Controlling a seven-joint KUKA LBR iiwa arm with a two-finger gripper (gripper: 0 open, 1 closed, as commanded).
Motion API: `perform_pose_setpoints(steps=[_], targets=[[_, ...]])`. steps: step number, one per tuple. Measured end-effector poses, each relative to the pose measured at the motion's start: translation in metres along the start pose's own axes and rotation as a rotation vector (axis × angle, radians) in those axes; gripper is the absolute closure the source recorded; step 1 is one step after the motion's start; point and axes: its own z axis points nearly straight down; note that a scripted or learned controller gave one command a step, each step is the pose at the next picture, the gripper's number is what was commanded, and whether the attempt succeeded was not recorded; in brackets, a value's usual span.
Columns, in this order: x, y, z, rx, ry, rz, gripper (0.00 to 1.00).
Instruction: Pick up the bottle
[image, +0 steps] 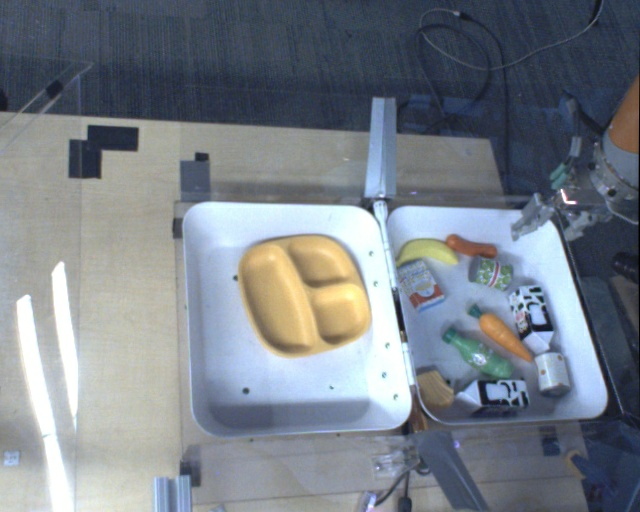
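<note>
Bottle (477, 353) seemingly touching carrot (504, 337), right bin (590, 385)

Yellow tray (303, 293), banana (427, 251), carrot (505, 337)

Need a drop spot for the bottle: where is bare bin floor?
Left bin: bare floor in front of the yellow tray. Right bin: crowded; a small gap lies between the juice carton and the carrot, above the green bottle.
</note>
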Motion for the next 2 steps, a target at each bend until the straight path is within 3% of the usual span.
perform_pose_setpoints(steps=[1, 2], targets=[[0.028, -0.076, -0.083, -0.002, -0.001, 0.074, 0.0], [0.086, -0.097, 0.112, 0.004, 0.001, 0.36, 0.0]])
